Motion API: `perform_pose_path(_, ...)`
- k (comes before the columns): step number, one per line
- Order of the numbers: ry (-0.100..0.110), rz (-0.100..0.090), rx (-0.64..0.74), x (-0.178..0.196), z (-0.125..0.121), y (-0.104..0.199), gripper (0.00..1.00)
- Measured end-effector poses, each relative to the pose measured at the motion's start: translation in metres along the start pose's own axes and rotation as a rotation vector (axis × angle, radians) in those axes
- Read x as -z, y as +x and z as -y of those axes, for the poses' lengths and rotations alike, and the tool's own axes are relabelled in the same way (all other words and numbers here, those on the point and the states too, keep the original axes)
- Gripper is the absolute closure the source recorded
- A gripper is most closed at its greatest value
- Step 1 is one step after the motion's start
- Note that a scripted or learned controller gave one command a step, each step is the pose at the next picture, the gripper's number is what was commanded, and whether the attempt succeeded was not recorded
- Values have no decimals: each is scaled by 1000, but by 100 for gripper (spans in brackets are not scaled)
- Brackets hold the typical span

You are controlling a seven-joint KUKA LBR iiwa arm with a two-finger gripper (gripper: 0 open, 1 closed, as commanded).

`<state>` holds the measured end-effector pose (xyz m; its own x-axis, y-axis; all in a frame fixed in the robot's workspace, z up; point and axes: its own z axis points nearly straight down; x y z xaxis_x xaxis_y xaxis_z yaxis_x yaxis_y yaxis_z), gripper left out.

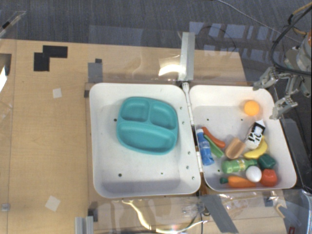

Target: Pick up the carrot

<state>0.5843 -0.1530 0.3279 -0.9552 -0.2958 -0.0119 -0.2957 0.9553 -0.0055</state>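
Observation:
The carrot [239, 182], orange with a small green stub at its left end, lies along the front wall of the right bin [219, 101]. A white egg [253, 173] and a red tomato [268, 177] touch it on its right. My gripper [274, 92] hangs over the bin's far right corner, well behind the carrot and apart from every item. It is open, with nothing between its fingers [282, 106].
Crowding the carrot are a green bottle [234, 165], a banana [258, 151], a tan piece [234, 148], a black-and-white item [255, 133], a slim orange-red piece [213, 136] and a blue tube [205, 147]. An orange ball [251, 108] lies near the gripper. A teal divided plate [146, 125] sits in the left bin [105, 174].

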Motion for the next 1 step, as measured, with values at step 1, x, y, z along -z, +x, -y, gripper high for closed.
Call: perform_pose_path(1, -8, -14, -148, -152, 34, -3, 0)
